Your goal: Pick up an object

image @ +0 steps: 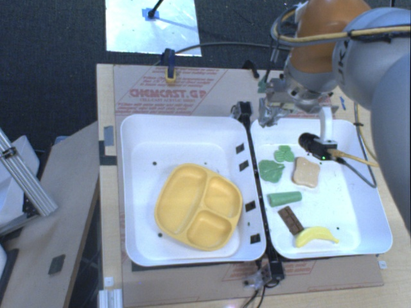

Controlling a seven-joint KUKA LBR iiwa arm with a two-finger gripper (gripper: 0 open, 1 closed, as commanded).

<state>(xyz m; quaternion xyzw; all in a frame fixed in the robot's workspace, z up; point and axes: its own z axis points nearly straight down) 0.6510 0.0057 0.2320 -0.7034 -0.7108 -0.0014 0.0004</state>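
A grey KUKA arm reaches in from the right, its gripper poised above the far left corner of the right bin, close to the divider between the two white bins; whether the gripper is apart or together cannot be told from this slanted overhead view, and nothing is seen held in it. The pickable pieces lie loosely scattered on the right bin's floor: a small green leaf and a larger green leaf nearest the gripper; a slice of toast just beside them; then a green cylinder, a brown chocolate bar and a yellow banana toward the near edge. The spacing appears to leave room for a grasp from above on most of them; the leaves, lying flat, look the hardest to grip. A yellow divided plate sits alone in the left bin. The pick appears not yet begun; judged by nearness, the likeliest target is one of the leaves.
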